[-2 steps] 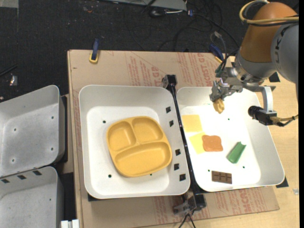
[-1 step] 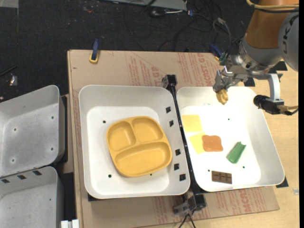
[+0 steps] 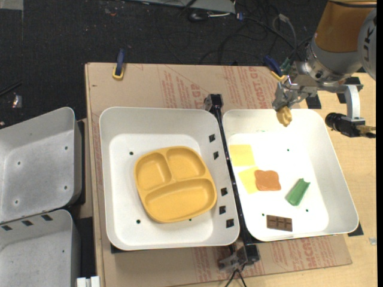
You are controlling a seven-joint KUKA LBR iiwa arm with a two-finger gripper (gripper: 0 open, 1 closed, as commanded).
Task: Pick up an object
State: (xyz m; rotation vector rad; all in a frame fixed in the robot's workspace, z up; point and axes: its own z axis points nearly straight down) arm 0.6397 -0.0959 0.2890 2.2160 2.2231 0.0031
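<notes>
Above the far rim of the right bin (image 3: 335,154), the gripper (image 3: 283,107) hangs with a small yellow-tan object (image 3: 284,117) pinched between its fingers, clear of the bin floor. By my reading, the pick itself is done and the lift is under way; what comes next is carrying the piece steadily without loosening the pinch, since only its upper end is gripped. Left behind on the right bin's floor are two pale yellow squares (image 3: 242,155), an orange-brown slice (image 3: 267,180) overlapping the nearer one, a green piece (image 3: 297,192) and a brown chocolate-like bar (image 3: 279,223). A yellow divided plate (image 3: 175,184) sits in the left bin (image 3: 114,160). Both bins rest on a brown board (image 3: 155,82), with dark floor and loose cables beyond.
</notes>
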